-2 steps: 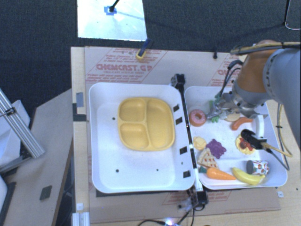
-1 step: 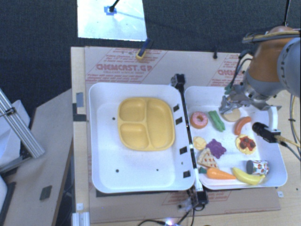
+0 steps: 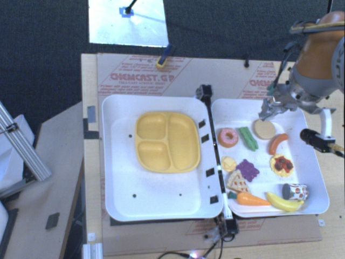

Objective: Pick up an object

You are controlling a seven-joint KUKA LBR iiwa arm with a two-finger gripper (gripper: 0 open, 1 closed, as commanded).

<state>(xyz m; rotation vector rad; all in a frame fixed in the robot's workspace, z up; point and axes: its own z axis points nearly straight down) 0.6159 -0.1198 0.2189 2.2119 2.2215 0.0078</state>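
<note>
Both shallow plastic bins (image 3: 116,198) are plain white. The left one's got a pale yellow divided plate (image 3: 167,141). The right bin's way more colourful: pink-frosted toy donut (image 3: 227,137), green pickle-shaped piece (image 3: 248,137), tan round cookie (image 3: 264,129), red-orange sausage (image 3: 277,142), purple grape bunch (image 3: 247,170), orange carrot (image 3: 252,199), yellow banana (image 3: 284,203). Arm's grey with an orange band (image 3: 322,50).

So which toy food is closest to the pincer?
The tan cookie, just below the pincer. The donut, sausage and the rest lie farther off.
</note>
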